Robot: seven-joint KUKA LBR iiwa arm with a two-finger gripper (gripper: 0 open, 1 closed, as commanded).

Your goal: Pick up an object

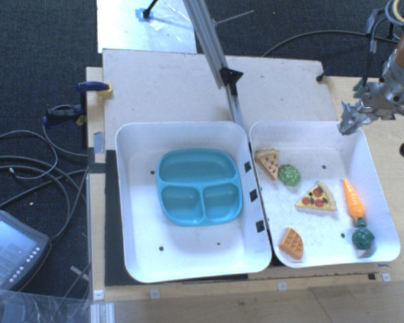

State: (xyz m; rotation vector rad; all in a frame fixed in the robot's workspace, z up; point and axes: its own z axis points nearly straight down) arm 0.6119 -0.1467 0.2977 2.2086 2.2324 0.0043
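Carrot [353, 200] lay nearer us than the gripper [347, 126], lengthwise far-to-near, almost straight below; jaws' state we could not tell.

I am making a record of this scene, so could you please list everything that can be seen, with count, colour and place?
white bins: 2, white, side by side on the bench
divided plate: 1, blue, in the left bin
pizza slices: 2, yellow with red, right bin, one in the middle and one at its left wall
green ball: 1, green, beside the left pizza slice
carrot: 1, orange, right side of right bin
waffle piece: 1, orange, front of right bin
broccoli: 1, dark green, front right corner
clamps: 2, blue and black, bench's left edge
tablet: 1, grey, floor at left
gripper: 1, grey, above right bin's back corner
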